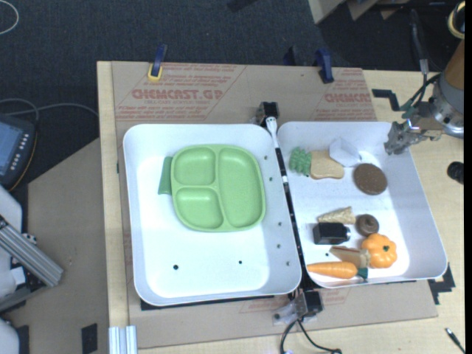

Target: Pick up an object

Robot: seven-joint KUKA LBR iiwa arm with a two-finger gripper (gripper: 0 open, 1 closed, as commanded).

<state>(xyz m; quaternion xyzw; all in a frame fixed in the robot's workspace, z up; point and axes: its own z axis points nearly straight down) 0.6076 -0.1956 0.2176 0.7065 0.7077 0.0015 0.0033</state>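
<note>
Left bin [147, 198]: green tray [218, 187] sits inside. Right bin [424, 198]: brown disc [370, 178], pumpkin [380, 250], carrot [332, 270], black block [330, 233], all lying loose. Gripper [399, 140] over right bin's upper right corner, above the disc, carrying nothing; finger state cannot be told.

grey arm entering from the right, gripper [398, 140] pointing down, wrist tilted
</note>
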